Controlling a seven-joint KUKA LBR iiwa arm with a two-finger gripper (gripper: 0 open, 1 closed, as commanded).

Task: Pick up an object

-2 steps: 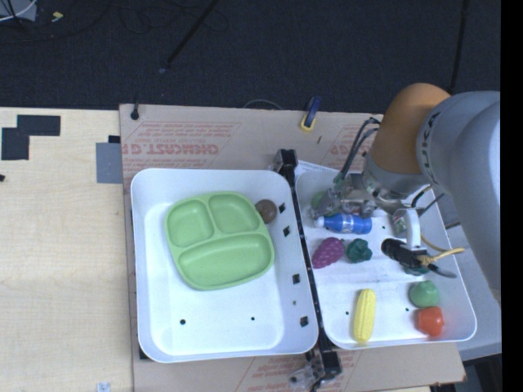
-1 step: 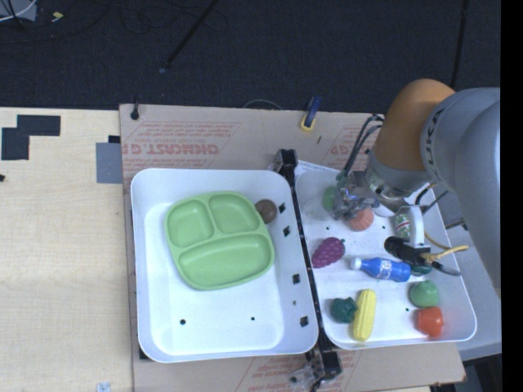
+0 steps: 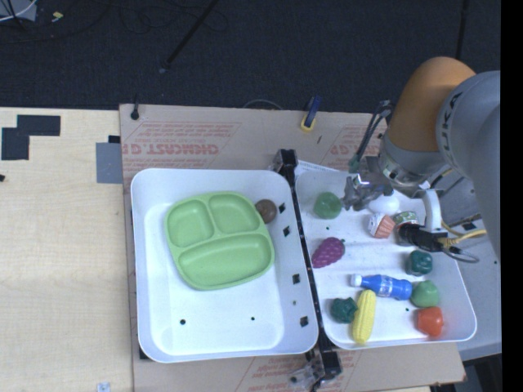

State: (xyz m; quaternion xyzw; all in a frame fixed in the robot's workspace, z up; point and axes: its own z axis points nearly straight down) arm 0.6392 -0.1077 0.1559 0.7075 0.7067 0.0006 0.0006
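The grey arm, orange band uppermost, reaches in from the right and bends down over the right bin, its gripper low near the bin's far wall. Whether its fingers are parted or closed cannot be told. A green round object lies just left of the fingertips; a purple grape bunch sits nearer the camera, below them.
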